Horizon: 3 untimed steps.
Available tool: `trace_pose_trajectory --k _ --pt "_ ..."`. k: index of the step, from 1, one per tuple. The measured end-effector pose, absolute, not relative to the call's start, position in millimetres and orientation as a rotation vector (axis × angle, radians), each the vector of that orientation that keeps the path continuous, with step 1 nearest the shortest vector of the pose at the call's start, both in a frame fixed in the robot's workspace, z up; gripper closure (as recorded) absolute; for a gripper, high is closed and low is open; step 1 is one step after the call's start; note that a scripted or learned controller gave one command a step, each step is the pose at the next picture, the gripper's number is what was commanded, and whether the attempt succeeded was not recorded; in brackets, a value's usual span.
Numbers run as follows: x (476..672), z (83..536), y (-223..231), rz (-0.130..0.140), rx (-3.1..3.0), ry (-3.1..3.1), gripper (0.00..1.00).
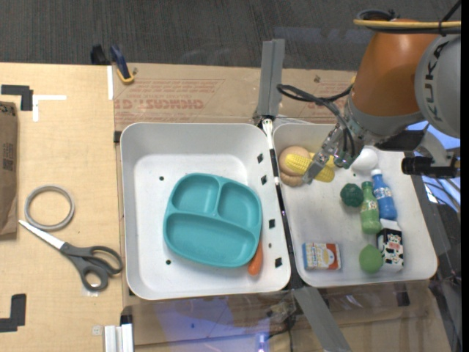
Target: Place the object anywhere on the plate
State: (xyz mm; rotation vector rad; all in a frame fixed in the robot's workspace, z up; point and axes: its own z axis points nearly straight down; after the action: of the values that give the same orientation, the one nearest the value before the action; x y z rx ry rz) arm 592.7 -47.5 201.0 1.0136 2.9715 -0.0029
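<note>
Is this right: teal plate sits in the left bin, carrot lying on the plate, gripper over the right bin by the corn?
Not quite. The camera view shows the carrot off the teal plate, on the left bin floor against the plate's lower right edge. The rest holds: the gripper is over the right bin by the corn.

— Where does the camera sit?

— Above the bench, fixed, looking down at a slant. The left bin [139, 218] and the right bin [418, 266] both fall inside the frame, side by side, near the middle and right.

— How close?

— Far enough back to take in both bins whole, plus bare bench to the left (scissors [73, 254] and a roll of tape [49, 207] lie there) and a strip of dark carpet [220, 13] along the far edge.

— And which way does it face?

— Toward the far side of the bench; the near rims of the bins lie low in the frame. The arm [399, 68] enters from the right, at the far right corner.
</note>
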Motion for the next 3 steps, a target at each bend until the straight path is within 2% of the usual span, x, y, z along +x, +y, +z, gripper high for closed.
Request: trace_pose_trajectory --k 1,2,3 --pt "624.1 191.6 13.0 0.000 0.955 2.990 1.00" --pt "583.1 191.8 56.4 -0.001 0.746 3.051 1.00" --pt "516.4 361.9 98.8 0.001 0.361 3.117 1.00"
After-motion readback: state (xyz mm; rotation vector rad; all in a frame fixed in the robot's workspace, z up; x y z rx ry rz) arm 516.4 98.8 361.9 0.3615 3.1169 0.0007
